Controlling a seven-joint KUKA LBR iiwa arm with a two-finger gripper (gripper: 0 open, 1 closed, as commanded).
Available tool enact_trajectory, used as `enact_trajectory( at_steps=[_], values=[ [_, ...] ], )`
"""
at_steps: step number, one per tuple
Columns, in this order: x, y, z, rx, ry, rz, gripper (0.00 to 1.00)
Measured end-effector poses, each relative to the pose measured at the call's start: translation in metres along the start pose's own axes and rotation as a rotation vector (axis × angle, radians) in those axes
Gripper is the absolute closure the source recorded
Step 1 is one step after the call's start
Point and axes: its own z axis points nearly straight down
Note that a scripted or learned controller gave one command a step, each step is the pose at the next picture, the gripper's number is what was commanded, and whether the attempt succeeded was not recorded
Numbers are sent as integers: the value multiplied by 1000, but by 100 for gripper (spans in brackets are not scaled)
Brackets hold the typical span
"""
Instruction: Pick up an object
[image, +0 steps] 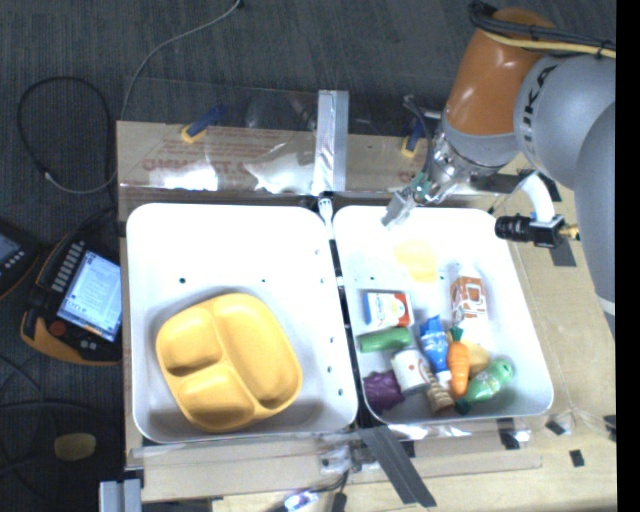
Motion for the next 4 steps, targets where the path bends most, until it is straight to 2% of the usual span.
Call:
enact_trajectory(
  at_steps=[1,2,3,4],
  values=[
    [-1,1,-6,3,-1,0,100],
    [44,-49,2,-1,3,182,100],
    [-7,-30,10,-1,-1,28,100],
    [12,13,-102,-3,-1,112,100]
  ],
)
